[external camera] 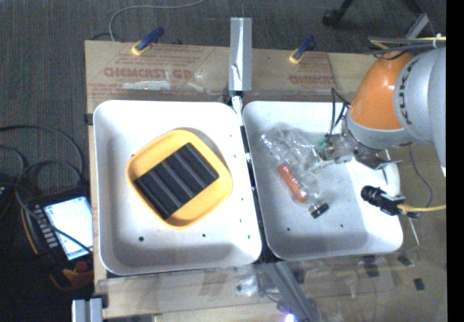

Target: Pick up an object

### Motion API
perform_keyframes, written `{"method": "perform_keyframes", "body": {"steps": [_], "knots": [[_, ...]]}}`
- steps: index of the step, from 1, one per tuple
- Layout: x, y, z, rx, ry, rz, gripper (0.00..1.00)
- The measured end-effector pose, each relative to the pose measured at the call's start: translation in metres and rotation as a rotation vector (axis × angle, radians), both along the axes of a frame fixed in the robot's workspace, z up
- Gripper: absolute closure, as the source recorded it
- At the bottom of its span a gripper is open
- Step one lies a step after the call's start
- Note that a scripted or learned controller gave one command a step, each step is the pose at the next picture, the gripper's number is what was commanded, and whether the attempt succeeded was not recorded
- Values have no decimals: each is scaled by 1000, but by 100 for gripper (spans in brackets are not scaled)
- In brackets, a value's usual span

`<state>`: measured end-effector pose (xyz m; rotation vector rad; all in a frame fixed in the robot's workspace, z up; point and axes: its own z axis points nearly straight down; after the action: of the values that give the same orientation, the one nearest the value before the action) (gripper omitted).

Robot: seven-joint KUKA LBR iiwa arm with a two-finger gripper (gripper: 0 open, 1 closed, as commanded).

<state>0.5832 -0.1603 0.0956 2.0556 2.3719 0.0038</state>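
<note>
In the right bin (377, 241) lies a crumpled clear plastic packet (290, 150) with an orange piece (291, 181) at its near end. A small dark object (319, 208) rests just in front of it. My gripper (333, 151) is low over the right bin, at the packet's right edge, below the arm's orange band (377, 106). A large yellow pad with a black ribbed centre (180, 177) lies in the left bin (116, 241).
A metal divider post (239, 52) stands at the back between the bins. Blue-and-yellow clamps (147, 40) (303, 48) hold the cardboard backing. A black connector with a yellow cable (380, 199) hangs off the arm over the right bin.
</note>
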Motion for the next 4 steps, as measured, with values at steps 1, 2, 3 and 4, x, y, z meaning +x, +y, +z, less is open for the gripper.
{"method": "perform_keyframes", "body": {"steps": [1, 2, 3, 4], "knots": [[56, 23, -3, -7, 3, 238, 0], [4, 54, -2, -8, -14, 191, 0], [76, 31, 12, 6, 44, 70, 0], [17, 55, -2, -7, -14, 135, 0]]}}
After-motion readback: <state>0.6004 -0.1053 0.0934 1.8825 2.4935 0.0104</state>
